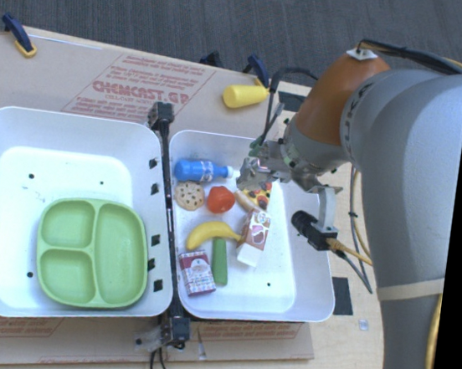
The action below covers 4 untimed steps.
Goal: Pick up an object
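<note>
The right bin [305,292] holds several toy foods. There is a blue bottle [197,170], a cookie [188,195], a red tomato [221,198], a banana [212,234], a green cucumber [220,262], a red box [197,272], a small carton [255,237] and a yellow-and-red item [256,198]. My gripper [253,174] hangs low over the back of this bin, just right of the bottle's cap and above the yellow-and-red item. The wrist hides its tips, and I see nothing held.
The left bin [18,135] holds a green three-part plate [91,252]. A yellow object [244,95] lies on the cardboard behind the right bin. Blue clamps [19,33] grip the board's back edge. The arm's bulk covers the right side of the view.
</note>
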Each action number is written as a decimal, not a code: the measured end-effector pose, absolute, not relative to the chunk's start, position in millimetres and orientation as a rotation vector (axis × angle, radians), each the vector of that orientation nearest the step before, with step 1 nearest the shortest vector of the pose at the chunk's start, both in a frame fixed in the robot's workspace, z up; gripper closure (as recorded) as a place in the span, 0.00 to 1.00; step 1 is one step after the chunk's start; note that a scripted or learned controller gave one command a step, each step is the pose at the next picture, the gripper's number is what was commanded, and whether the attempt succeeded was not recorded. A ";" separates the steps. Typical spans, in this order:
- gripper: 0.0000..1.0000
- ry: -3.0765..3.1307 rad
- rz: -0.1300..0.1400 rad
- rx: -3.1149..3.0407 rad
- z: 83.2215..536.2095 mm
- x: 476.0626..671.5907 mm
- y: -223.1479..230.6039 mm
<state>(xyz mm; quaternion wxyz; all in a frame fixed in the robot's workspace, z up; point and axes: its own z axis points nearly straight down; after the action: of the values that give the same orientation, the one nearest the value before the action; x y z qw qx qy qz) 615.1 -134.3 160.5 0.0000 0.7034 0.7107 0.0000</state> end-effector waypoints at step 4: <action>1.00 2.238 -0.004 2.212 101.7 486.1 -210.8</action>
<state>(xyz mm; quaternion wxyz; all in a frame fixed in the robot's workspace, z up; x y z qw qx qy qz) 486.1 -210.8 101.7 -0.0024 0.7030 0.7112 -0.0012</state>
